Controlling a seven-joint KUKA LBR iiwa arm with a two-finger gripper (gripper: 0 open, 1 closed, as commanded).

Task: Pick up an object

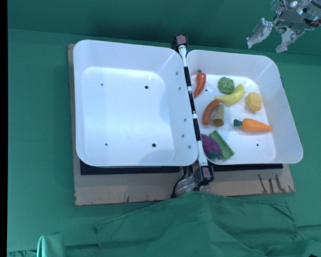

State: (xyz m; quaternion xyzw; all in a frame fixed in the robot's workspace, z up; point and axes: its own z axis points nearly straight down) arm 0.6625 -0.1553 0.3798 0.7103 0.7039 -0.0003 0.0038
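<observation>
- Green cloth (37,116) covers the bench, and on it a cardboard sheet (123,194) carries two shallow white bins side by side, split by a black-and-white divider bar (190,98).
- Toy food is gathered in the right bin (286,135); the left bin (85,143) shows bare floor.
- High at the frame's one o'clock hangs the gripper (272,39), its fingers spread apart with nothing between them, above the cloth just beyond the right bin's far rim.
- Nearest candidates, judged from here: the yellow lemon (253,101) and the banana (231,96), both toward the gripper's six to seven o'clock.
- Orange carrot (253,125) lies a little further along the same line, long axis running three to nine o'clock, leafy end at nine.
- Broccoli (226,84), a red chilli (200,84), a sausage (209,111), a cone (218,115) and a purple-and-green cluster (216,146) sit closer to the divider, toward seven or eight o'clock.
- Coming move likely turns on travelling toward six o'clock and descending; the lemon looks the shortest reach.
</observation>
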